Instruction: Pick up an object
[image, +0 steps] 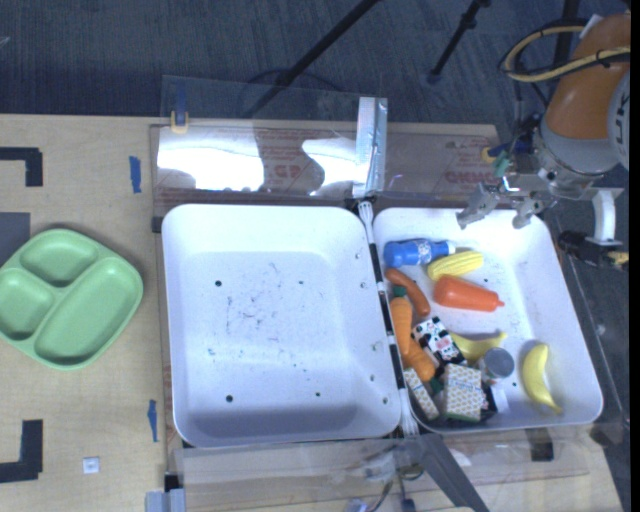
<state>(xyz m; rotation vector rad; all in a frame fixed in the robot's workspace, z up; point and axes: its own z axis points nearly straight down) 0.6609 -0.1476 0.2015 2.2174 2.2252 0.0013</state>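
gripper (503, 207): above the far rim of the right bin (572, 300), fingers spread apart, nothing between them, touching none of the toys.
arm (590, 100): in from the right, orange band above the wrist.
orange carrot (466, 294): in the right bin, long axis near level, tip pointing right.
corn cob (455, 265): just above the carrot, tilted slightly.
banana (538, 374): near right wall, upright curve.
left bin (200, 240): beside the right bin.
green plate (66, 297): on the table (60, 140), far left.
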